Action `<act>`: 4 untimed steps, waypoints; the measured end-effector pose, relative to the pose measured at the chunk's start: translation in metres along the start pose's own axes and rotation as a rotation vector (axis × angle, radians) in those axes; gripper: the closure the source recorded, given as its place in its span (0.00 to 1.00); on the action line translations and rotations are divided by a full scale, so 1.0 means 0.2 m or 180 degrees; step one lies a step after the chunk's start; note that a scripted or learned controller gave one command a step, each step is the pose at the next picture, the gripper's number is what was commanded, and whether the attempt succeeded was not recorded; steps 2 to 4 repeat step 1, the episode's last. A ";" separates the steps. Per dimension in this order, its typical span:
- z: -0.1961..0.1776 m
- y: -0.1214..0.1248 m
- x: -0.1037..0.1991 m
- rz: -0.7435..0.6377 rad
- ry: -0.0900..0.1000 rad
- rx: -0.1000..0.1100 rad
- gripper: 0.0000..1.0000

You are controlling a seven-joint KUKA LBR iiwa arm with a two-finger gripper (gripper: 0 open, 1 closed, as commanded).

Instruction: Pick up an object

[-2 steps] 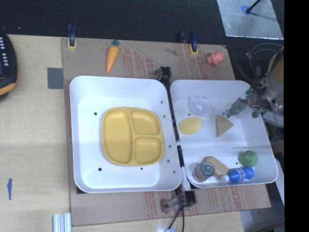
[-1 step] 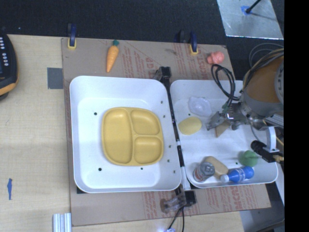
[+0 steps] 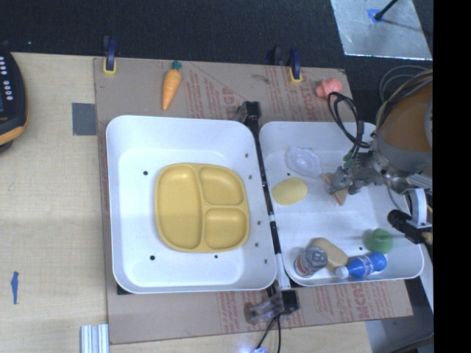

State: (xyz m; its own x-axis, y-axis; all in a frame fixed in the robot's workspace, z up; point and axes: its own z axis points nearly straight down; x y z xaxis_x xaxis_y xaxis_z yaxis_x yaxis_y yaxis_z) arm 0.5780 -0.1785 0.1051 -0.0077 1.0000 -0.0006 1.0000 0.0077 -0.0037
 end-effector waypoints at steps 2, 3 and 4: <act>-0.46 -0.04 0.55 -0.0019 0.0013 -0.0027 1.00; -0.46 -0.04 0.55 -0.0019 0.0013 -0.0027 1.00; -0.46 -0.04 0.55 -0.0019 0.0013 -0.0027 1.00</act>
